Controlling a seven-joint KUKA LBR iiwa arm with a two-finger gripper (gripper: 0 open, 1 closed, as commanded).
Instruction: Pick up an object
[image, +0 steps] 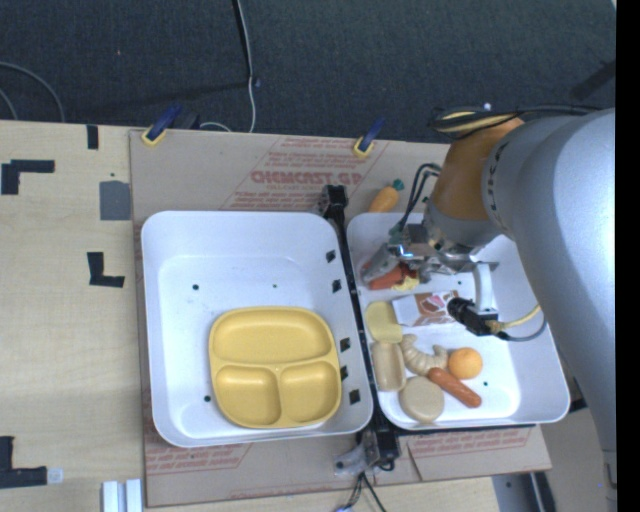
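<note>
Arm (560, 210) enters from the right, grey body with orange band above the wrist, reaching down into the right bin (535, 400). Claw (415, 258) sits low over the upper left part of that bin, directly above a red and orange item (392, 275) lying against the bin floor; whether it touches the item cannot be told, and how far the claw stands open cannot be told either, so no hold is recorded. Contents of right bin, lower half: pale yellow round piece (382, 322), tan oblong piece (388, 366) below it, cream knobbly piece (424, 357), beige disc (421, 401) near the front wall, orange ball (464, 362), carrot (455, 388) lying slantwise just beside the ball. Small printed card (432, 305) lies mid-bin. Orange bottle-like item (384, 199) rests at the far rim. Left bin (170, 260) holds a yellow divided tray (275, 364), three compartments, flat on the floor. Both bins rest on cardboard (250, 165) on the counter (50, 340).
</note>
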